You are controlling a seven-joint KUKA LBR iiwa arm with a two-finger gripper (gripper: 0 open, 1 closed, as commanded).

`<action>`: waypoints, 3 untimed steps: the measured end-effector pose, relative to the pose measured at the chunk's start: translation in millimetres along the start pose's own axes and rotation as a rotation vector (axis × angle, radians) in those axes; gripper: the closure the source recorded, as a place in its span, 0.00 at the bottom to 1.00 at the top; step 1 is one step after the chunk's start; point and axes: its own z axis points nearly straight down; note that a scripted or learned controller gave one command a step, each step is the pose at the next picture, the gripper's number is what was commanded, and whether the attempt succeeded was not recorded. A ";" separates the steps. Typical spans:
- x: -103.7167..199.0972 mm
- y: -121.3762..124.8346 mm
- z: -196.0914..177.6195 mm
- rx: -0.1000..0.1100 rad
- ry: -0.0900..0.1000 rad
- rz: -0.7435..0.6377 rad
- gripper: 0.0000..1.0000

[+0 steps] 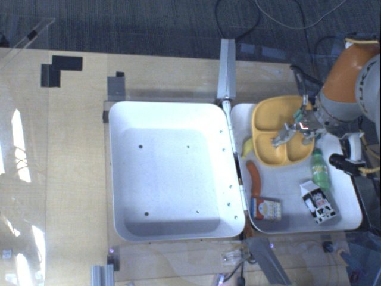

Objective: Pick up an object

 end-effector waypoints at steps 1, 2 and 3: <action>-0.4 1.5 0.4 0.002 -0.002 -0.037 0.00; -1.5 -22.7 3.3 -0.048 -0.031 -0.224 0.00; -5.7 25.3 4.3 0.045 0.034 -0.227 0.00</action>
